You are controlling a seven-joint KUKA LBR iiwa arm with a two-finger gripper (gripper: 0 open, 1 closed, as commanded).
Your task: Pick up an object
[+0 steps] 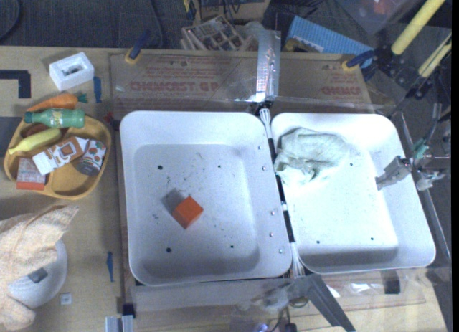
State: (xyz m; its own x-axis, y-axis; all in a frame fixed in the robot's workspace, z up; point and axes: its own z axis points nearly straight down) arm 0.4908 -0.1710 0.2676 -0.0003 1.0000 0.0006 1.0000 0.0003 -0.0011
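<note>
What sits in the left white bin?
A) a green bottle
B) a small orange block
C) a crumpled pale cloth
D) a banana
B: the small orange block lies on the floor of the left bin, while the crumpled cloth is in the right bin.

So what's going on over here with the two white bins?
A robot arm is set up to pick an object out of the bins. Its gripper sits at the right edge of the right bin, with nothing visibly between its fingers. A crumpled pale cloth lies in that bin's upper left corner. In the left bin, an orange block rests near the middle, well away from the gripper. Nothing is lifted at this moment.
</note>
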